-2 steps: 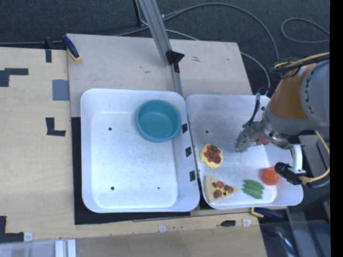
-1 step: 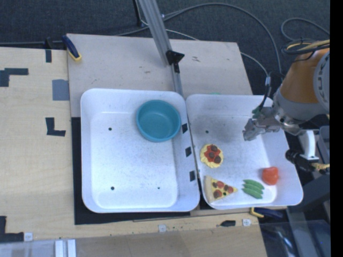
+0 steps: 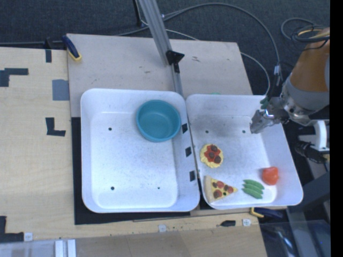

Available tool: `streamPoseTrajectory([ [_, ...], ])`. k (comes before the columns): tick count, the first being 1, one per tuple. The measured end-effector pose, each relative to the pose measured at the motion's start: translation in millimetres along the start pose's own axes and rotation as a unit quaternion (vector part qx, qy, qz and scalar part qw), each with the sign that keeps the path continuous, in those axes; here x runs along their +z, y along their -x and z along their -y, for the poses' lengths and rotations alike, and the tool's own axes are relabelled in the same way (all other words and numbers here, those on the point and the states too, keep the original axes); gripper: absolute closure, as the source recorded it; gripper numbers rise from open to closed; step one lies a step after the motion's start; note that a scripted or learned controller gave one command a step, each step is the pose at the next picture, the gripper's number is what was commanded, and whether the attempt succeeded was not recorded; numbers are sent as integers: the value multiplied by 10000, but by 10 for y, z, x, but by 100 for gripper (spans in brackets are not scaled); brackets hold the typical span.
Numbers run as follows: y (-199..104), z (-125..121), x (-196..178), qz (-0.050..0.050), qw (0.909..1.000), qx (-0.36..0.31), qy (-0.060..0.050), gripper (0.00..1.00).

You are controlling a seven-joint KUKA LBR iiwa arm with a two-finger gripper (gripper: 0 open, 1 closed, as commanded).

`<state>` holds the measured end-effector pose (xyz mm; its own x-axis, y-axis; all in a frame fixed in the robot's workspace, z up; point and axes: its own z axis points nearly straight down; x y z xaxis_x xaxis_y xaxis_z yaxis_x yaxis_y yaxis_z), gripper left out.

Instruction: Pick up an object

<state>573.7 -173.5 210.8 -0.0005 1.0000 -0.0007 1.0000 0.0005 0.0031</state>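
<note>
Though small, glossy red tomato (image 3: 270,175)

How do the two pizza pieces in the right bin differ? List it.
The round pizza is a full disc; the pizza slice is a wedge. The round pizza lies mid-bin, the slice near the front edge beside the green pods. Both are yellow with red toppings, lying flat.

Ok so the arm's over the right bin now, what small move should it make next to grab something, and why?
Probably ease the end effector toward the near end of the right bin and stop above the round pizza. It hangs over bare floor near the bin's far right side with nothing under it, and that toy looks closest, set apart from the pizza slice, green peas and tomato.
</note>
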Motion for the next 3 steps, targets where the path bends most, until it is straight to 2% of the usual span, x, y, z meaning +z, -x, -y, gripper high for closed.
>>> streamPoseTrajectory([
  [1,-498,-28,-118,-8,10000,-20,-12,100],
  [3,-1497,23,28,-8,10000,-18,-22,100],
])
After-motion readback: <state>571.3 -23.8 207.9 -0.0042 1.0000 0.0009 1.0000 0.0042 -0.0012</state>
